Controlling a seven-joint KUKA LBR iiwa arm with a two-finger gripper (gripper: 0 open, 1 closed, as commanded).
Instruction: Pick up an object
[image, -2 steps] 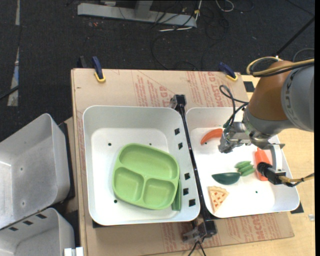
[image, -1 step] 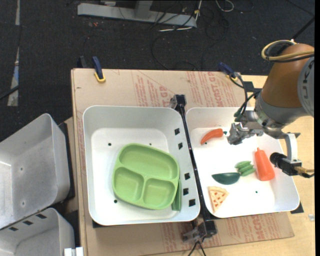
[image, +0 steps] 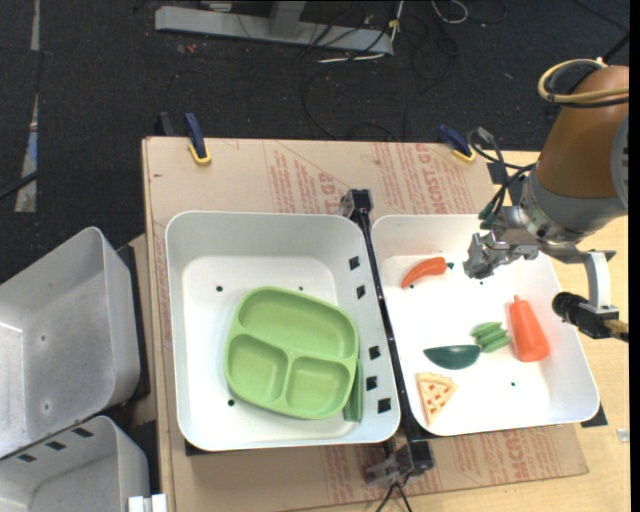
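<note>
One orange pepper (image: 425, 270) lies just left of the hand (image: 480, 262); whether its grip is released or clenched is unclear.

A brown board (image: 300, 180) is clamped under two white bins (image: 190, 300); spare white bins (image: 60, 330) are seen at left.

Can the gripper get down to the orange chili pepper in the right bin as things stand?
Probably yes. The gripper hangs just right of the orange chili pepper, which lies alone on the right bin's floor, with nothing over it or touching it.
</note>
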